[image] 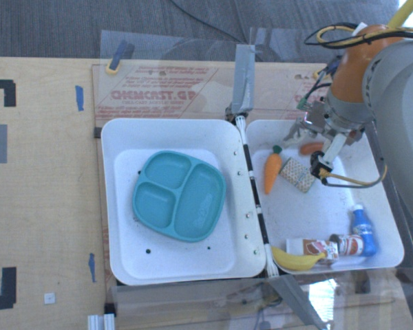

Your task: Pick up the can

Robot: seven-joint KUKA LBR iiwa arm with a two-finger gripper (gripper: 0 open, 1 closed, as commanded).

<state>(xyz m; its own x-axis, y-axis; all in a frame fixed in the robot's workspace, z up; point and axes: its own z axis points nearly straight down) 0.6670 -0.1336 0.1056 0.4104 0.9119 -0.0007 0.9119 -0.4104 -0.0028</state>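
- Camera view from above the counter: the grey arm's pincer [304, 132] hangs over the far end of the right white bin [316, 212]. I cannot tell whether it is spread or pressed together.
- A small brown-and-red can [345, 245] lies on its side at that bin's near edge, between a white-and-red carton [306, 246] and a blue plastic bottle [362, 231], well apart from the pincer.
- An orange toy carrot [270, 172] and a speckled box [297, 174] lie near the pincer.

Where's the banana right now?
In the camera view, the banana lies in the right-hand bin, at its bottom-left corner by the divider, just under the white-and-red packet and well below the carrot.
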